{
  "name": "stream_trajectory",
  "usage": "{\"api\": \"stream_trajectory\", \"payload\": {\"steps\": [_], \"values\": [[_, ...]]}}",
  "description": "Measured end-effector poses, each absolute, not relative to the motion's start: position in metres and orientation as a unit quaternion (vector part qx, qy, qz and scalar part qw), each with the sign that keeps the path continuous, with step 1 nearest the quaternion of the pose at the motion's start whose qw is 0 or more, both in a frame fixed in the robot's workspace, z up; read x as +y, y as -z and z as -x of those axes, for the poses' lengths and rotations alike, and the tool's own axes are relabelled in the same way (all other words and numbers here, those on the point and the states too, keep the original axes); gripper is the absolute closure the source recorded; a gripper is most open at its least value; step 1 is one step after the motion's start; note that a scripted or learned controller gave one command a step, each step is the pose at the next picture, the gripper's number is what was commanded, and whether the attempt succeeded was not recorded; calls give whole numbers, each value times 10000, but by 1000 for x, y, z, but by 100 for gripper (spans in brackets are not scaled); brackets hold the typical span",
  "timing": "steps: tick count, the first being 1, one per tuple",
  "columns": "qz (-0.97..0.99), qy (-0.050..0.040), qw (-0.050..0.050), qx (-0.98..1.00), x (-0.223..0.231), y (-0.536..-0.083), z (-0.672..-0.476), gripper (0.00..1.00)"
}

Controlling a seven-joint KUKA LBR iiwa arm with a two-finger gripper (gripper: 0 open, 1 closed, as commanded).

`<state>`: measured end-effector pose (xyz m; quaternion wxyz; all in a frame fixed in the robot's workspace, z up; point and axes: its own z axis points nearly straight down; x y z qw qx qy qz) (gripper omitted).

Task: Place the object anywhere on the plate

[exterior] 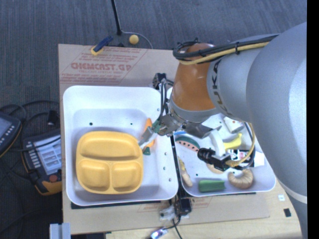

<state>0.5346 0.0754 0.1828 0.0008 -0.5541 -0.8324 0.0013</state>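
A: What sits in the left bin (pixel 70 113)?

B: A yellow divided plate (pixel 108 161), toward the counter's front-left corner.

A: And the tool (pixel 152 133)?

B: Just beyond the plate's right rim, seemingly pinching an orange-and-green carrot toy (pixel 147 136), presumably carrying it over for placing.

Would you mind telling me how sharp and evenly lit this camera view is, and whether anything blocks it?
Camera view: light is soft and even, with mild glare on the left bin rim and faint shadows under the yellow plate. The plate and right bin items are fairly sharp. The arm looms large and slightly soft, hiding much of the right bin. The gripper area is small and indistinct.
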Motion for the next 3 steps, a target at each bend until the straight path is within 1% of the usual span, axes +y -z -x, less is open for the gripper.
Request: {"api": "stream_trajectory", "payload": {"steps": [1, 2, 3], "values": [[5539, -24, 14, -8326, 75, -191, -535, 100], [5540, -26, 14, -8325, 75, -191, -535, 0], [5540, -36, 20, -8325, 75, -199, -535, 100]]}}
